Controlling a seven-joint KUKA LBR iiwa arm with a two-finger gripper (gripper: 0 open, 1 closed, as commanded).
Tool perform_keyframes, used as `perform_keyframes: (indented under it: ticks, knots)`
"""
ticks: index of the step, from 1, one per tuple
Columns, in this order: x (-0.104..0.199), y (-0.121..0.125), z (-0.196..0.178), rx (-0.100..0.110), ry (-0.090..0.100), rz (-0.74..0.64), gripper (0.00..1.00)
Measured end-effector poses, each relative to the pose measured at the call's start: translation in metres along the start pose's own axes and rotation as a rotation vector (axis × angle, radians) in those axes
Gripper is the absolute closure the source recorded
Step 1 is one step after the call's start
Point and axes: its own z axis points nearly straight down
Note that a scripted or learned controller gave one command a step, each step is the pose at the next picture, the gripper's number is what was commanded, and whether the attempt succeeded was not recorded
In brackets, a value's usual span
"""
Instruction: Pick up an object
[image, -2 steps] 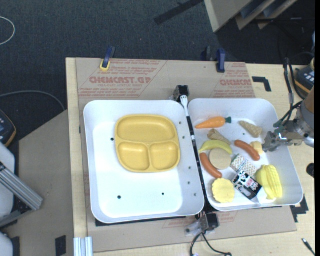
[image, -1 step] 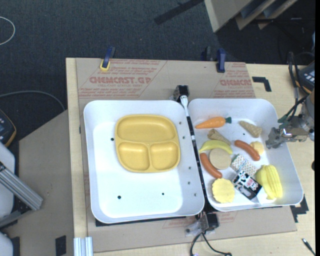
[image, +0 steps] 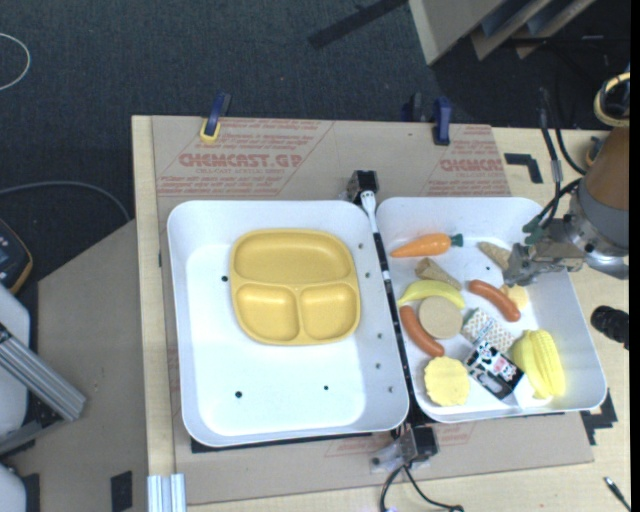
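Observation:
The right bin (image: 575, 300) holds several toy foods. Among them are an orange carrot (image: 425, 245), a yellow banana (image: 432, 292), a red-orange sausage (image: 495, 298) and a second sausage (image: 420, 330). There is also a tan round biscuit (image: 440, 318), a yellow round slice (image: 446, 380), a corn cob (image: 540, 362) and a black-and-white piece (image: 495, 368). My gripper (image: 520, 264) hangs low over the back right of this bin, just above and right of the first sausage and beside a tan scrap (image: 492, 252). Nothing shows held in it.
The left bin (image: 200, 330) carries a yellow three-part plate (image: 295, 285). A brown wedge (image: 432, 270) and a checked piece (image: 480, 325) lie among the foods. Clamps (image: 441, 120) sit at the board's back edge. Cables run along the right side.

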Motion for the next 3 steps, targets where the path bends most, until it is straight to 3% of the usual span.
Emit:
perform_keyframes:
  ticks: [3]
  knots:
    - [0.13, 0.052, 0.015, 0.001, 0.002, 0.0, 1.0]
